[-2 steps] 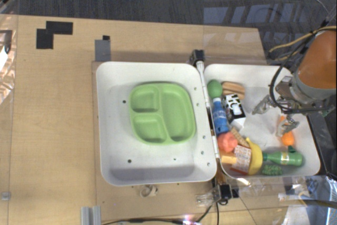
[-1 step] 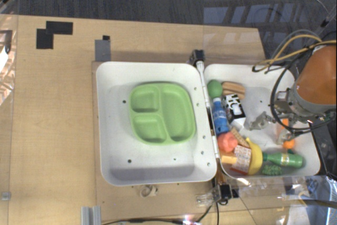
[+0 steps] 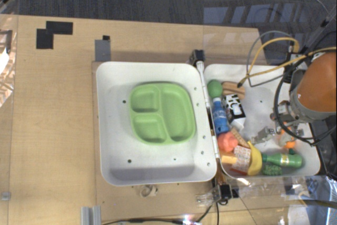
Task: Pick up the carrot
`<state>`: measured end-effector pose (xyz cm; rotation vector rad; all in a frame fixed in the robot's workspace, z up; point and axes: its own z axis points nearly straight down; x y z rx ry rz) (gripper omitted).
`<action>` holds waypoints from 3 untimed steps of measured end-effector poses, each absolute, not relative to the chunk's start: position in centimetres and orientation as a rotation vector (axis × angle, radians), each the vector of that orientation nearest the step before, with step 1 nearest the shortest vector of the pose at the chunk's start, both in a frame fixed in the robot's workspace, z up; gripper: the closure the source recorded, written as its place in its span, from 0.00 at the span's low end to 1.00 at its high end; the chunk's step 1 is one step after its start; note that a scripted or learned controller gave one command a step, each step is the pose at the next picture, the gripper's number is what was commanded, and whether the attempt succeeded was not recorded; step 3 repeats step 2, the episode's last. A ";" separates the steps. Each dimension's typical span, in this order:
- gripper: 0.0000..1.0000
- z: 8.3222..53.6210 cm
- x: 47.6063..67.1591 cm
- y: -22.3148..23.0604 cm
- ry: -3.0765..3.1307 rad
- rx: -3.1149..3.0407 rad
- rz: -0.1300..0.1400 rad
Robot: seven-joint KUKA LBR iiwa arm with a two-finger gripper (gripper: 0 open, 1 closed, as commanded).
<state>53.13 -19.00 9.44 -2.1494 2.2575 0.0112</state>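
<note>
1. Nearest edge of the counter [image 3: 52, 166]: loose cables and a small connector [image 3: 226, 191] lie just in front of the gap between the two bins.
2. Right bin [image 3: 315, 167], near end: a green bottle [image 3: 278, 161] lies on its side. A yellow banana [image 3: 255, 162] touches its left end, with a red-and-white packet [image 3: 242, 156] against the banana.
3. Carrot [image 3: 289, 142]: a small orange piece shows just above the green bottle, at the right side of the right bin. It is tucked under the arm's cables and mostly hidden, so I cannot tell how it lies.
4. Claw [image 3: 274, 127]: low over the right bin, just left of the carrot, among black hoses. How far open it is I cannot tell, and nothing can be seen in its grip.
5. Left of the claw: a pale, crumpled clear wrapper [image 3: 256, 113]. Along the bin's left wall lie a salmon-pink lump [image 3: 227, 140], a blue bottle [image 3: 219, 119] and a green round item [image 3: 214, 88].
6. Left bin [image 3: 113, 166]: a green divided plate [image 3: 160, 113] sits near its middle, flat.
7. Arm's orange band [image 3: 318, 84] hangs above the right bin's right side, with yellow and black cables looping off behind it.
8. Far counter: black marker patches [image 3: 52, 33] at the far left.
</note>
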 end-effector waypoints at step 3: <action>1.00 11.8 53.8 -19.1 2.254 -2.138 -0.015</action>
